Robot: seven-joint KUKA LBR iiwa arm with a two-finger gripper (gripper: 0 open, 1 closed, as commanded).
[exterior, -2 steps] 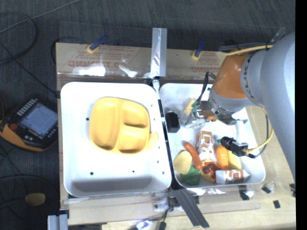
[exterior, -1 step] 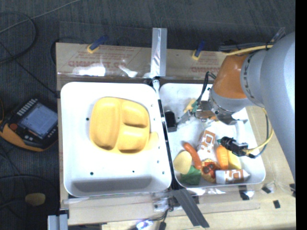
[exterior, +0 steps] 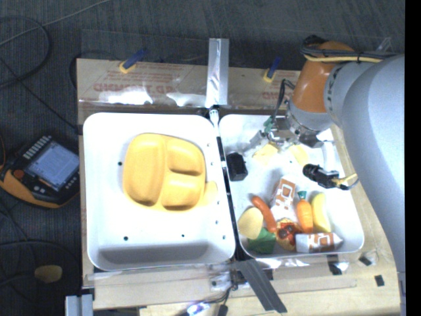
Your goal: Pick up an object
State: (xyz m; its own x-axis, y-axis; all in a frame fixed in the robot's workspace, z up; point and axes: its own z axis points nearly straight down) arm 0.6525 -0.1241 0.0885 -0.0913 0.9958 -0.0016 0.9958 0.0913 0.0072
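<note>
Gripper [exterior: 284,135] low at the far end of the right bin [exterior: 348,239], grip state unclear, yellow tray [exterior: 163,170] in the left bin [exterior: 105,242], toy food [exterior: 289,219] near the right bin's front

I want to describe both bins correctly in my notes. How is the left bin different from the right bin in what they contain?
The left bin contains one big yellow divided tray, lying flat near its middle; the right bin contains many small things crowded toward its near end, such as a carrot and a banana. The arm's gripper is over the right bin's far end, not over the left bin. Both bins are shallow, white and side by side.
</note>
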